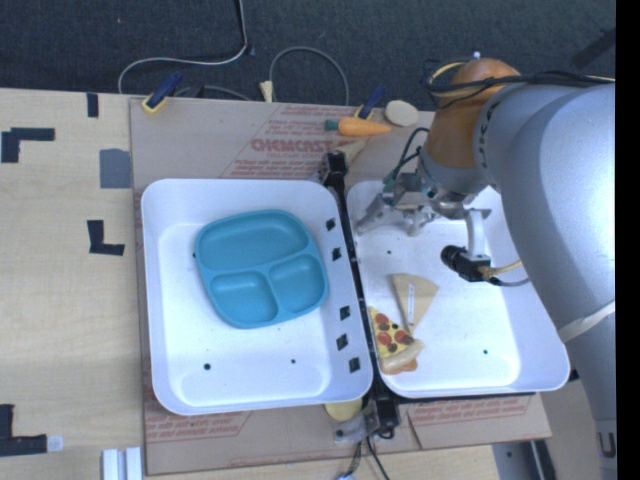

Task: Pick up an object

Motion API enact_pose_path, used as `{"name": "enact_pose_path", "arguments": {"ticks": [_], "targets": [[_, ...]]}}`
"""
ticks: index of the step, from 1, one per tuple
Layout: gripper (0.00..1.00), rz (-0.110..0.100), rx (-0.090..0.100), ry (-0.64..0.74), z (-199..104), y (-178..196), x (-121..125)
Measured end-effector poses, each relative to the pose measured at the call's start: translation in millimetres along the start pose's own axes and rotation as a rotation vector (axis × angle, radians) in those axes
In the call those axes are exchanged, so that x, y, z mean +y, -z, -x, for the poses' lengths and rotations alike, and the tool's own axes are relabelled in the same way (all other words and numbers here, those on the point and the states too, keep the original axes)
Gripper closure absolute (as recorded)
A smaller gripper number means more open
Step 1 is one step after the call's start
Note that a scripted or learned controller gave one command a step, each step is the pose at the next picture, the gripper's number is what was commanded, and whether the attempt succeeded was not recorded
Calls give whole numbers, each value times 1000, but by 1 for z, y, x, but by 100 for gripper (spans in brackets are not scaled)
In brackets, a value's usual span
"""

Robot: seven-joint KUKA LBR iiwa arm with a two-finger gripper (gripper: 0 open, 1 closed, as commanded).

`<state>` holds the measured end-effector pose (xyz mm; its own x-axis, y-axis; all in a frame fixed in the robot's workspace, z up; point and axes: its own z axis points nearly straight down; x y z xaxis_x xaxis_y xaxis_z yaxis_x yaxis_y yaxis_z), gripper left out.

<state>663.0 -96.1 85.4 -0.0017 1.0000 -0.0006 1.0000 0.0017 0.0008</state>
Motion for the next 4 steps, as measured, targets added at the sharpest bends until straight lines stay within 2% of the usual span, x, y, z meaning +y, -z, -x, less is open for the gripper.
{"name": "enact_pose_path", "arguments": {"ticks": [1,2,3,4], "targets": [[0,-7,-1,0,1,0,5],[100,0,-3,1,0,10,6],[0,-1,-3,1,0,10,5],[0,-3,-3,0,2,0,5]]}}
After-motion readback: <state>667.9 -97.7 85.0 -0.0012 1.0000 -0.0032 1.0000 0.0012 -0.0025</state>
